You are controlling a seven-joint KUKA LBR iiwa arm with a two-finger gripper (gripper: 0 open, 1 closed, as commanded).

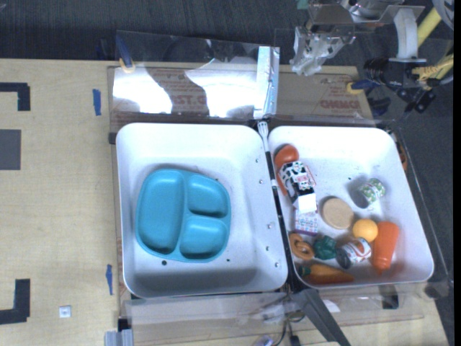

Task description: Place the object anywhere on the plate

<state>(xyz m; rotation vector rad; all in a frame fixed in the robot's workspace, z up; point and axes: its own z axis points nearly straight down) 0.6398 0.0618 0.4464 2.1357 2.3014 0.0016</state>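
Gripper (311, 55): raised beyond the bins, grip state unclear.
Plate (184, 213): blue, in left bin (144, 143).
Right bin (382, 150): toys clustered.

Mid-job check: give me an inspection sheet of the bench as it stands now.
Surface: two white bins side by side, left bin, right bin.
Job's things: blue plate with three compartments in left bin, nothing on it.
Clutter: right bin holds orange ball, tan disc, orange bottle, cow-patterned toy and more.
Gripper: gripper above the bins' far edge, nothing seen in it.
Cables: yellow and blue cables at upper right.
Surroundings: cardboard behind bins.
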